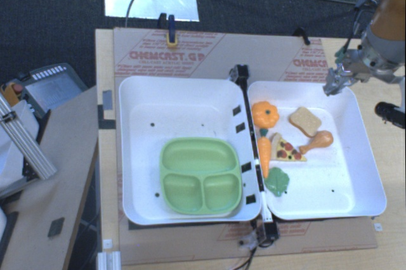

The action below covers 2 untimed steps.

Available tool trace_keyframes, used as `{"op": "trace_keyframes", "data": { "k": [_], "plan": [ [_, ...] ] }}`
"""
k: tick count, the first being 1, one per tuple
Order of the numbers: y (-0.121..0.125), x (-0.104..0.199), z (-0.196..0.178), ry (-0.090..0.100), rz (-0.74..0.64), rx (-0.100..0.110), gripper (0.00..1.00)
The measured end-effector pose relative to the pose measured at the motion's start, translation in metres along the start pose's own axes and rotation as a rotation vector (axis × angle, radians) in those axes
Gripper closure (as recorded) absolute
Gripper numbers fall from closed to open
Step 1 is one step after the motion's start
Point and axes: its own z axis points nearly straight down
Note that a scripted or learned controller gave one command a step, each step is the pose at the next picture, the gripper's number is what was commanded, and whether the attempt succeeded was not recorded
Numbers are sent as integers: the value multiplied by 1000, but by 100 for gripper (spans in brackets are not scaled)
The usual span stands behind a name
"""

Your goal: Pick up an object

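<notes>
Gripper Positioned Above Right Bin, No Object Yet Secured

Inspection of the bench finds two white bins side by side. The left bin [146, 104] carries a green divided tray [202, 175] toward its 5 o'clock corner. The right bin [355, 154] carries the candidate objects, grouped in its left half: an orange pumpkin [265, 115] at 10 o'clock, a bread slice [306, 121] just right of it, a drumstick [317, 141] below the bread, a pizza slice [287, 150] near the bin's centre, a carrot [264, 153] lying along the left wall, and a green leafy piece [277, 181] at 7 o'clock.

The gripper [334, 83] stands at the right bin's 1 o'clock corner, over the back rim, well apart from every object. Nothing lies between its fingers; whether they are spread or closed cannot be told at this size.

Assessment: the task is at the approach step, with no grasp begun. The bread slice is the nearest item, lying toward 7 o'clock from the gripper. The next move calls for travel toward a chosen object, then a descent with the fingers astride it. The bread and pizza lie flat and look hard to pinch; the pumpkin or drumstick would probably offer a surer hold
</notes>
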Motion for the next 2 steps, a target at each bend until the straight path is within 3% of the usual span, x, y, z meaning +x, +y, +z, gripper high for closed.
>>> {"op": "trace_keyframes", "data": {
  "k": [2],
  "plan": [
    [-9,111,-10,1,-1,0,100]
  ]
}}
